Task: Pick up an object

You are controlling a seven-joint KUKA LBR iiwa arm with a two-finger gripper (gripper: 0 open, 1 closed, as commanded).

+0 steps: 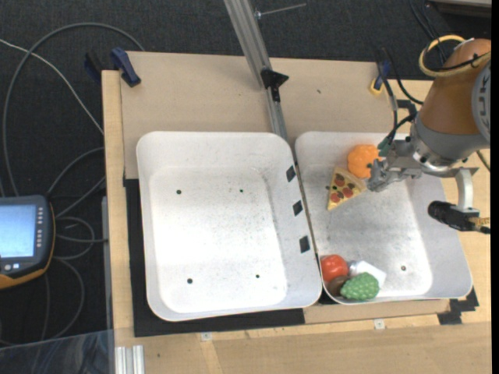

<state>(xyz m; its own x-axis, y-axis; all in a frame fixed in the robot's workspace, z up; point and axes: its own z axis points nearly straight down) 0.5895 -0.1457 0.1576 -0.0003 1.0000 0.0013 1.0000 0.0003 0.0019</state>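
In the right bin [405, 232] an orange ball-like fruit [361, 160] lies at the back, with a pizza slice toy [342, 188] just in front of it. My gripper [380, 176] hangs low over the bin, right beside the orange fruit and the crust end of the pizza slice. At the bin's front left corner sit a red tomato-like toy [334, 267], a green bumpy toy [360, 287] and a small white piece [368, 271]. Nothing shows between my fingers.
The left bin [210, 232] lies beside the right one, split from it by a ridge with black clips [297, 207]. A slanted metal pole [249, 37] rises behind the bins. Blue clamps [125, 65] grip the board's back edge.
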